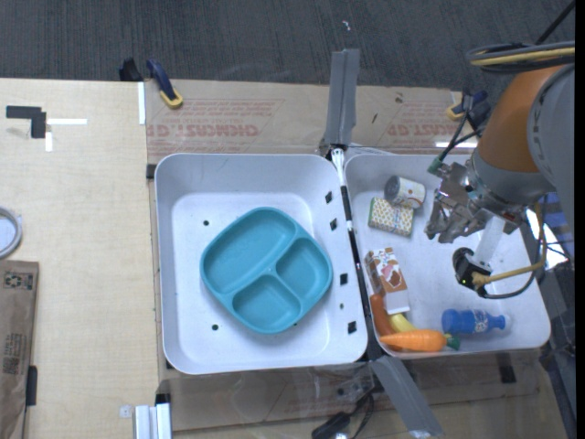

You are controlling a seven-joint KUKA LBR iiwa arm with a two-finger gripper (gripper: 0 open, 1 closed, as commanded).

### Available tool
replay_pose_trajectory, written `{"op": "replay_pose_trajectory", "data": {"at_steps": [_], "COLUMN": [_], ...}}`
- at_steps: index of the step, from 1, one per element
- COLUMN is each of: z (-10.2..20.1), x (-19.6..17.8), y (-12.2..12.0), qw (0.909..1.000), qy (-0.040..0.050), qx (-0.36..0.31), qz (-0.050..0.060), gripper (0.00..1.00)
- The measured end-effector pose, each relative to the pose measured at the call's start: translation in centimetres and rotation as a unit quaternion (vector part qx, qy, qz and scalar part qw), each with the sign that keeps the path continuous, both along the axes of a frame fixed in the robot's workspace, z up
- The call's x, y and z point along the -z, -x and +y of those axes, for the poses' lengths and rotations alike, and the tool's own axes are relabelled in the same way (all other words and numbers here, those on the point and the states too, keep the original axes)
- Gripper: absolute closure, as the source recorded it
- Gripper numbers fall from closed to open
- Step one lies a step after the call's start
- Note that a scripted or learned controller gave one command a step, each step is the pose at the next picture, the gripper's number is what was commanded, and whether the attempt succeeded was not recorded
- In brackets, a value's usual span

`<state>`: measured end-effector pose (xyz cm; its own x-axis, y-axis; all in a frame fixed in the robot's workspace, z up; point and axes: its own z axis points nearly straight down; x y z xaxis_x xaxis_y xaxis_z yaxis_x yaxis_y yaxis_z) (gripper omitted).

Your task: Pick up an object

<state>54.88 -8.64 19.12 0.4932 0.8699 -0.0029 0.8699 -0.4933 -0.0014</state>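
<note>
Right bin (521, 332): end effector (442, 225) hovers near patterned box (391, 216).

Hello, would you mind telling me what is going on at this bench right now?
A grey robot arm with an orange band is reaching from the right into the right bin, its gripper hanging over the bin's upper part with nothing visibly held. Around it lie a small patterned box, a blue bottle, an orange carrot and a snack packet. The left bin holds a blue divided plate.
</note>
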Motion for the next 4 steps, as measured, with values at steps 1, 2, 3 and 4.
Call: {"op": "replay_pose_trajectory", "data": {"at_steps": [1, 2, 3, 4], "z": [-3.1, -3.1, -4.0, -5.0], "x": [-2.2, -2.1, -0.3, -4.1], "y": [1.8, 1.8, -1.7, -4.1], "qw": [1.0000, 1.0000, 0.9939, 0.9740], "qy": [-0.0002, -0.0002, 0.0003, 0.0006], "qx": [0.000, 0.000, 0.110, 0.226], "qz": [0.001, 0.001, 0.001, 0.000], "gripper": [1.00, 0.00, 0.00, 0.00]}}
